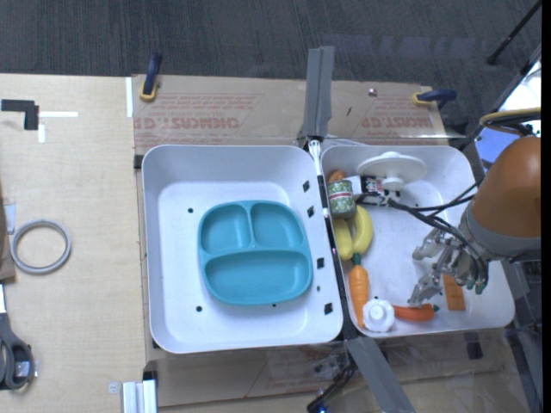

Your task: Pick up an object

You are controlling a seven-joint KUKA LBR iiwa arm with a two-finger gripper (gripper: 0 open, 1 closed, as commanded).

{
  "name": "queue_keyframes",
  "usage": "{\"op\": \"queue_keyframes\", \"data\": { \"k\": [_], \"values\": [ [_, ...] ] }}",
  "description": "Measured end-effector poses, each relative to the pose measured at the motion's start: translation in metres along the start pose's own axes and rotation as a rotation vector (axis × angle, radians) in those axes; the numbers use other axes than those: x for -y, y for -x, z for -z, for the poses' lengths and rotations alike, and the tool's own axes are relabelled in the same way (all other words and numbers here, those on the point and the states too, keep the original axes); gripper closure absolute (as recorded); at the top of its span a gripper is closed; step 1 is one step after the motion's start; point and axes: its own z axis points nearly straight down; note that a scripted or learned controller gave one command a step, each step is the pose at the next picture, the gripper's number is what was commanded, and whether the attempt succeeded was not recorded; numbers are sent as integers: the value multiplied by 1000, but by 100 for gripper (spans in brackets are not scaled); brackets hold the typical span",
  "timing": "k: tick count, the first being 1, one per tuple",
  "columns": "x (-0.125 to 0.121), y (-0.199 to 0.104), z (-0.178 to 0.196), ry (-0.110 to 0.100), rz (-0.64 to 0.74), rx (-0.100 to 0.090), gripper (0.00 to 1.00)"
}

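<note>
A single fixed camera looks down at a slant from above the pale wooden bench (69, 170), far enough back to frame both shallow white plastic bins: the left bin (164, 256) near centre, the right bin (482, 317) toward the right side. Dark grey carpeted floor (215, 20) fills the top of the frame, marking the far side. The grey arm with its orange band (515, 192) enters from the right edge, close beneath the lens.
</note>
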Motion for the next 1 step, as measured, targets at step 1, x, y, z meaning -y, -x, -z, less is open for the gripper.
{"op": "queue_keyframes", "data": {
  "k": [1],
  "values": [
    [45, 29, 0, 0, 47, 2, 0]
  ]
}}
